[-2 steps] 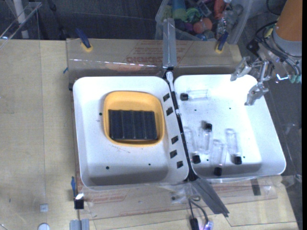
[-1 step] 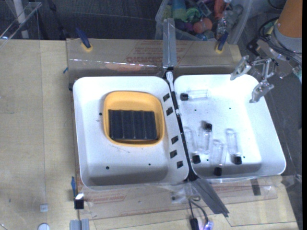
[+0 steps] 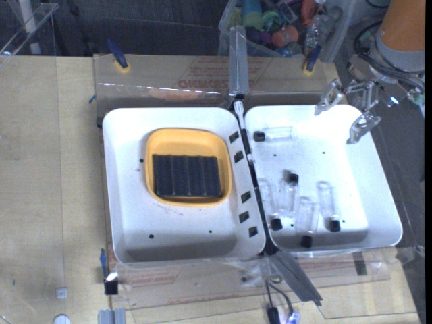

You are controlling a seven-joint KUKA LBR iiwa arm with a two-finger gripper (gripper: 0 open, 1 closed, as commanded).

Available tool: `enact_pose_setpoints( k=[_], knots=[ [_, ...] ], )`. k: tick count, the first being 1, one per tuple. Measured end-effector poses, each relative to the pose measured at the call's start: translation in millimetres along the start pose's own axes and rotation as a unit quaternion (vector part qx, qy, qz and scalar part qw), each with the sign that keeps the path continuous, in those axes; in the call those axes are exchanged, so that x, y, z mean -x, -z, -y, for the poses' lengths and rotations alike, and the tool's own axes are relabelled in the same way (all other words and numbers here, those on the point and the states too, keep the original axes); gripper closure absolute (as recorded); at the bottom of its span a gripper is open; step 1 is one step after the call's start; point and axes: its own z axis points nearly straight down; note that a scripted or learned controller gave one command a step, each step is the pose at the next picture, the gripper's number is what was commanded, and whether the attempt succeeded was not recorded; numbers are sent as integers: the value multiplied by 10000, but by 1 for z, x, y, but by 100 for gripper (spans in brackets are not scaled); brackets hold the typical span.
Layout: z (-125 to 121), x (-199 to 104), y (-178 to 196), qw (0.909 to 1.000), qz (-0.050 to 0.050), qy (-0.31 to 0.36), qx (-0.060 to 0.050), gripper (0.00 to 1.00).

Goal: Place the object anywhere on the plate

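A yellow plate [image 3: 155, 155] sits in the left bin [image 3: 125, 201], with a dark ridged insert [image 3: 187, 176] in its middle. Several clear vials with black caps lie in the right bin [image 3: 368, 181]. One vial [image 3: 278, 133] lies alone near the bin's far edge. The others, among them a vial [image 3: 326, 198] with its cap towards the front, cluster at the front. My gripper [image 3: 335, 125] hangs over the right bin's far right corner, well away from the plate. It is open, and nothing is between its metal fingers [image 3: 326, 100].
A divider with black clips [image 3: 241, 174] runs between the two bins. Behind the bench stands a clear tub of coloured toys [image 3: 283, 12]. Blue clamps [image 3: 120, 59] hold a clear sheet along the back edge.
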Motion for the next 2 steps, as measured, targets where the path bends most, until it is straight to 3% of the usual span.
enact_pose_setpoints(
  k=[1,2],
  knots=[
    [-4,3,-6,9999,-8,-125,14,0],
    [-8,6,-10,9966,-13,827,16,0]
  ],
)
